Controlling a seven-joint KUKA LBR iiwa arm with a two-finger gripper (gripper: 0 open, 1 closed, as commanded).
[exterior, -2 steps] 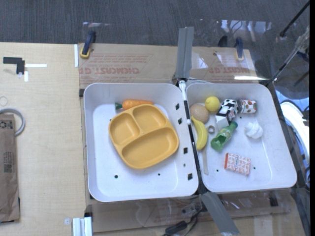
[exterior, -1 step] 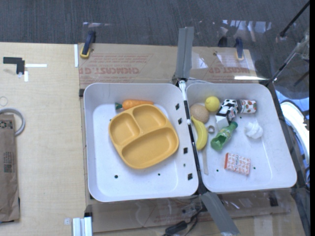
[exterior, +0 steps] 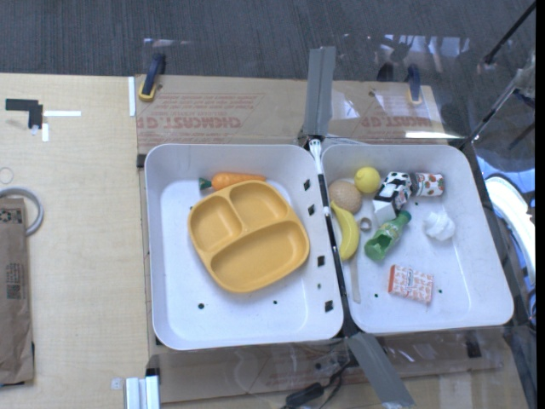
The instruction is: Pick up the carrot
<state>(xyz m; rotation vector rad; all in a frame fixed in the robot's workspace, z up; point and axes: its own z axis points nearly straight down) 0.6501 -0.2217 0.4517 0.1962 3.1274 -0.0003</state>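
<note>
The small orange carrot with a green top [exterior: 234,179] lies in the left white bin [exterior: 170,254], touching the far rim of the yellow divided plastic plate [exterior: 248,235]. A grasp should descend across its narrow width, clearing the plate's rim.

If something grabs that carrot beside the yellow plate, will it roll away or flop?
The carrot looks smooth and rounded, so it may roll. It looks like a stiff toy, unlikely to flop. It lies against the yellow plate, which may crowd a grip.
</note>
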